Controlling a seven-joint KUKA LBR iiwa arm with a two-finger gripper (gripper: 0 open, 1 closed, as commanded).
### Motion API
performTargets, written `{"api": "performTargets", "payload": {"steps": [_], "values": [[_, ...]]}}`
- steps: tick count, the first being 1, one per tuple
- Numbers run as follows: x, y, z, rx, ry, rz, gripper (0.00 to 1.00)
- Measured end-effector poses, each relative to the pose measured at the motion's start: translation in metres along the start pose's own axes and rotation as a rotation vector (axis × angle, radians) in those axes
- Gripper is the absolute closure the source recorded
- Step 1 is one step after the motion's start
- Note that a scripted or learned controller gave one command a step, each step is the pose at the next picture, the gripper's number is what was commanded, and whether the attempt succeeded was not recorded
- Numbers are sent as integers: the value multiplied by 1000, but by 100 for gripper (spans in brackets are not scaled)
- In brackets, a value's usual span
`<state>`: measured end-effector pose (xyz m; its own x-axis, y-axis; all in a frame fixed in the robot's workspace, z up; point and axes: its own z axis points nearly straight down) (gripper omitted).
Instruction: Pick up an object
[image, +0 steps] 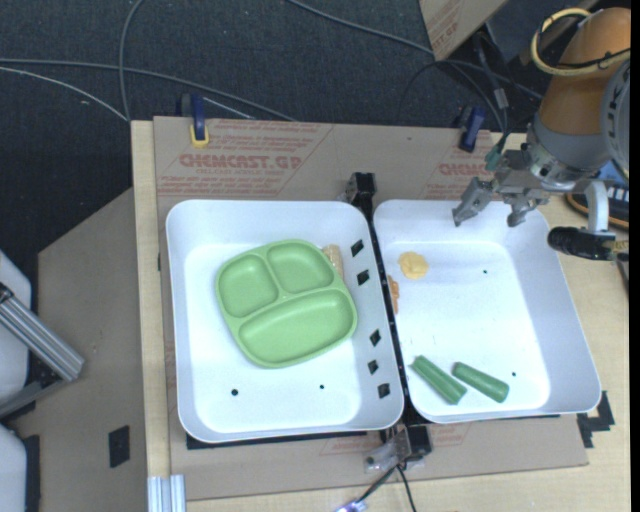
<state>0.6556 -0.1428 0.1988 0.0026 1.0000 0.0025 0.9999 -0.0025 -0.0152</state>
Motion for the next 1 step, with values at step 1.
{"api": "performTargets", "payload": {"steps": [1], "values": [[0, 3, -9, -15, -2, -3, 0]]}}
